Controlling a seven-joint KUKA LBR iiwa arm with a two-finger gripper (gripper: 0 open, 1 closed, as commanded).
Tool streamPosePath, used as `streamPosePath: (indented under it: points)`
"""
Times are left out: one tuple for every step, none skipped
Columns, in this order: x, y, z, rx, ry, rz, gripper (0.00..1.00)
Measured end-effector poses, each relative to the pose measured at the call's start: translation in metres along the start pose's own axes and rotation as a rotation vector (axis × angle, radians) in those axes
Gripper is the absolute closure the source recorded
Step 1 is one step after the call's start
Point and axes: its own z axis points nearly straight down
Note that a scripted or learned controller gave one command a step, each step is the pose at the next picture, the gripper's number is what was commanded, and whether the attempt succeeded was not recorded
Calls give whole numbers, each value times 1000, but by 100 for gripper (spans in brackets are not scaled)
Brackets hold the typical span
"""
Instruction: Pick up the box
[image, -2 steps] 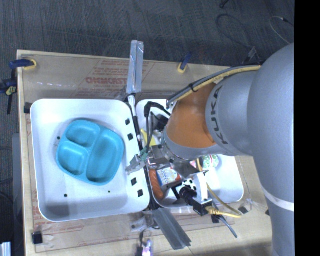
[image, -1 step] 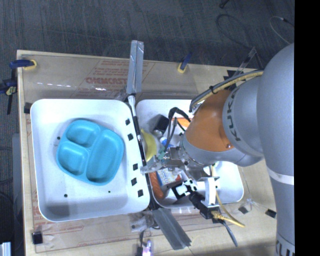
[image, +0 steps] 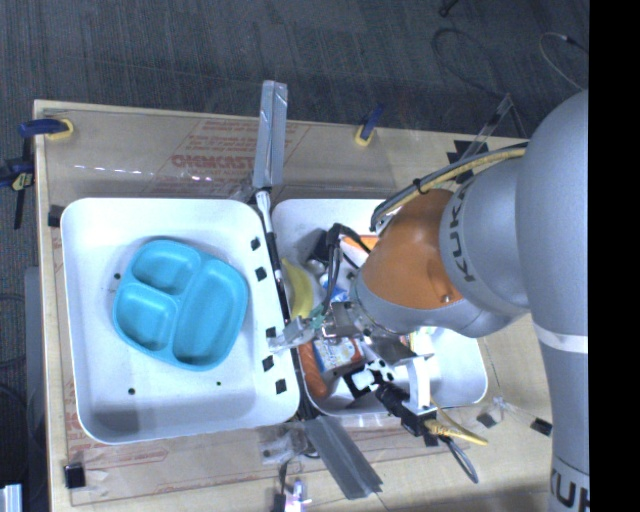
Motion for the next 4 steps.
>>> streamPosePath:
  points:
    - [-5,1,1,2,12,-2,0]
    - [-6,1,2,3,17,-7,0]
    - [-6,1,2,5,19,22,0]
    - [-7,1,2,6,21,26,0]
